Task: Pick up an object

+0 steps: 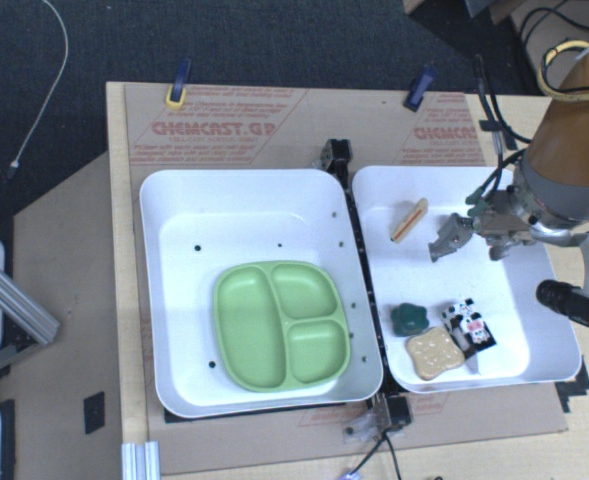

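While I hang over the right-hand bin with nothing taken up yet, this is how things lie.

My pincer: my gripper [471,233] sits low over the upper middle of the right bin [544,363]. Its grey fingers [448,240] look spread apart, and I see nothing between them; the angle is slanted, so I hold that loosely.

My arm: it reaches in from the far side of this bin, orange band above the wrist. That keeps the toys nearer the viewer in plain sight.

Nearest candidate: a small tan stick [408,219] lies just beside my fingertips, toward the divider, tilted and apart from me. I judge it the likeliest pick, since it is closest and lies alone with free floor around it.

Other candidates: a dark green lump [409,318], a toast-shaped tan piece [434,353] and a black-and-white toy [469,326] cluster well away from me, toward the bin's near edge. The toast and the black-and-white toy are touching or nearly so, which would make a clean grab harder there.

Beyond the divider: the left bin [174,218] holds a green divided plate [280,324], far from my reach as I stand.

Stage: I judge this the approach, before any closing.

Risk: the stick is thin and lies flat, so my fingers could slide over it or nudge it against the wall.
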Robot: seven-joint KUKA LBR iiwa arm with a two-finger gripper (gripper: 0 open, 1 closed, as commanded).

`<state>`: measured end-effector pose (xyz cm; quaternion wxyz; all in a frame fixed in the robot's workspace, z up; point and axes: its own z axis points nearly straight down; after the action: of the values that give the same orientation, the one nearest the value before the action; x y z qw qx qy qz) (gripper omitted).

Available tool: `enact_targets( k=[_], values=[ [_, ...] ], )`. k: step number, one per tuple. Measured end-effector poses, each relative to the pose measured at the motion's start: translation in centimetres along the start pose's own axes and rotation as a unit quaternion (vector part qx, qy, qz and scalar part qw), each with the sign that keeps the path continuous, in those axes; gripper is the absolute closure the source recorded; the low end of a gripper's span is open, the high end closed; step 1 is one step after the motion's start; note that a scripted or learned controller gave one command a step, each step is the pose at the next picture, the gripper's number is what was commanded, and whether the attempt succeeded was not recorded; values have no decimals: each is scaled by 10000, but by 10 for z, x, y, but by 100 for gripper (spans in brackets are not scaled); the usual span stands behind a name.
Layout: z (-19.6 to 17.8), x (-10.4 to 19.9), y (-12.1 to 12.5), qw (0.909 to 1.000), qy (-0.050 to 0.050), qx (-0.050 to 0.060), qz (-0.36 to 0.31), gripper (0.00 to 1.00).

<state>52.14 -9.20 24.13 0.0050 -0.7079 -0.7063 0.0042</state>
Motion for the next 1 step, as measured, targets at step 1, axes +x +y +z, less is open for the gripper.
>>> enact_targets(
  k=[1],
  values=[
    [-6, 0, 2, 10000, -6, -67, -13, 0]
  ],
)
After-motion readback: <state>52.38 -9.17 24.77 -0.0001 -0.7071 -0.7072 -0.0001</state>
